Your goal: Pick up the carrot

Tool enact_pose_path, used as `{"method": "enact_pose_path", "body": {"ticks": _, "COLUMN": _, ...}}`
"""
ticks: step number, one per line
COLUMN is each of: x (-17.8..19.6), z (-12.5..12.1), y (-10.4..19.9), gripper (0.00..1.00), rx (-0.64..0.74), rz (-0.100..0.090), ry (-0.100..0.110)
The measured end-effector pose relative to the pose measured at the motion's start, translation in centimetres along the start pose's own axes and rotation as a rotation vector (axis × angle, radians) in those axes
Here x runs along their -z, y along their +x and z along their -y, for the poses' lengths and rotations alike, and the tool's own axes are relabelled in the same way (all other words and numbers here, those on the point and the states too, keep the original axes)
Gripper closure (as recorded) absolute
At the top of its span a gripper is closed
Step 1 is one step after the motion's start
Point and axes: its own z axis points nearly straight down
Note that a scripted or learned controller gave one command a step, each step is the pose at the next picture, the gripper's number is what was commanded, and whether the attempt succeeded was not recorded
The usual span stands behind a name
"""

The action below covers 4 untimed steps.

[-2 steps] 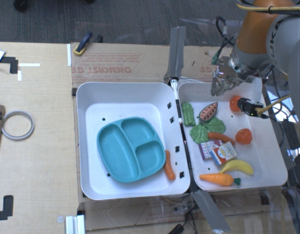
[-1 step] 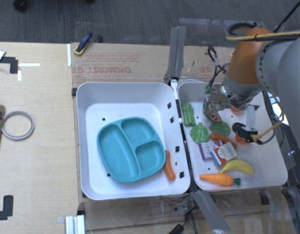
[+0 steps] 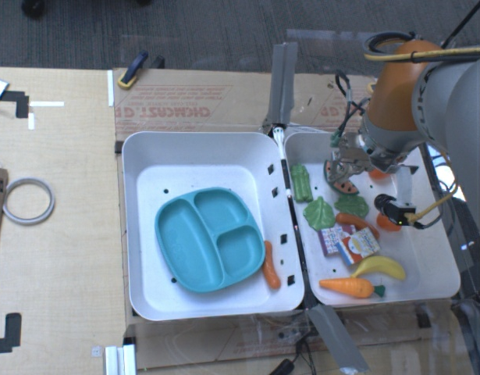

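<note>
While the grey arm reaches in over the right-hand bin (image 3: 439,280), its end effector (image 3: 345,172) hangs above the far end of the toy food, near a watermelon slice (image 3: 345,186), and whether it is released or clenched cannot be told from this angle. The carrot (image 3: 349,287), orange with a green stub, lies on its side at the near end of that bin, just beside a banana (image 3: 380,267) and well apart from the end effector.

To do the step well, the arm would likely need to travel toward the near wall, line up across the carrot's thick middle and descend clear of the banana; a grip on the tapered tip would probably slip.

By count: two white bins on the bench (image 3: 52,287), one blue divided plate (image 3: 208,239) in the left bin (image 3: 138,233), one orange sausage-like piece (image 3: 270,266) touching the plate's edge, one carrot, one banana, one small carton (image 3: 357,245), and several green pieces, too jumbled to number with confidence.
</note>
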Motion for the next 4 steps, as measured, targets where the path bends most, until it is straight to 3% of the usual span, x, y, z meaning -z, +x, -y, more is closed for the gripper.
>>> {"method": "enact_pose_path", "body": {"ticks": 2, "x": 1.8, "z": 0.0, "y": -0.3, "gripper": 1.0, "rx": -0.007, "rz": 0.002, "ry": 0.0}}
{"method": "enact_pose_path", "body": {"ticks": 3, "x": -2.4, "z": 3.0, "y": -1.1, "gripper": 1.0, "rx": 0.15, "rz": -0.002, "ry": 0.003}}
{"method": "enact_pose_path", "body": {"ticks": 4, "x": 9.1, "z": -0.5, "y": 1.4, "gripper": 1.0, "rx": 0.07, "rz": 0.0, "ry": 0.001}}
